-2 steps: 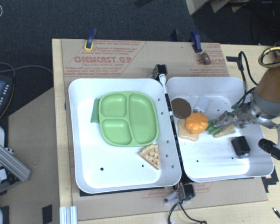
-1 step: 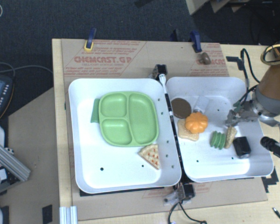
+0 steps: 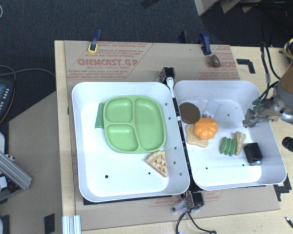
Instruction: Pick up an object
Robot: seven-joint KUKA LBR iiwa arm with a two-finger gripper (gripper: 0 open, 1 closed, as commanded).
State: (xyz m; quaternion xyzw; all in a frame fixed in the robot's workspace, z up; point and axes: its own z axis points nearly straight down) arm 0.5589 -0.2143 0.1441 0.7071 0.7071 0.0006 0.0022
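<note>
Left bin (image 3: 88,145): green 3-section plate (image 3: 135,123), waffle piece (image 3: 157,163) at its 5 o'clock. Right bin (image 3: 224,177): orange pumpkin (image 3: 205,128), brown disc (image 3: 189,112), green beans (image 3: 228,146), black block (image 3: 252,152). Gripper (image 3: 255,115) at bin's 3 o'clock; open or closed, can't tell.

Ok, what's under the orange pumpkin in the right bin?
The orange pumpkin sits on a tan slice of toast, whose left and lower edges stick out. The covered part of the toast, and anything under it, cannot be seen.
</note>
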